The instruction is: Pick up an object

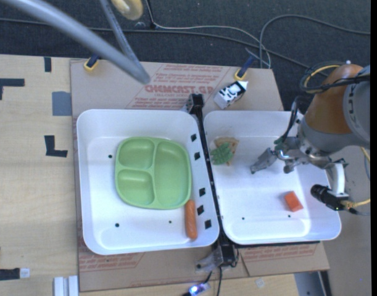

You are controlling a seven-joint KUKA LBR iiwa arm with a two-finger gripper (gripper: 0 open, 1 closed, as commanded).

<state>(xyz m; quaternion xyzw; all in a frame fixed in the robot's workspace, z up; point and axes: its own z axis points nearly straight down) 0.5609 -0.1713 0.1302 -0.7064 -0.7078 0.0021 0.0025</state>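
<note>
Camera view from above the bench showed two shallow white bins set side by side on a sheet of brown cardboard printed with red lettering, the left bin and the right bin touching along a dark central divider. The grey KUKA arm, its orange band visible above the wrist, reached in from the right over the right bin, with the gripper low over the bin's middle and pointing toward the divider. Whether the gripper was released or clenched could not be told from this angle, and nothing was seen grasped in it. In the right bin, a green and tan leafy-looking item lay close to the divider, a short way off the gripper's tip and apart from it. A small orange-red block sat nearer the front right of the same bin, below the wrist and well apart from the gripper. In the left bin, a light green divided plate with three compartments lay flat near the middle, and an orange carrot lay just off the plate's lower right edge, lengthwise along the divider. Beyond the bins, a small black-and-white object rested on the cardboard near the right bin's far corner. Black cables trailed across the dark floor behind the bench.
</note>
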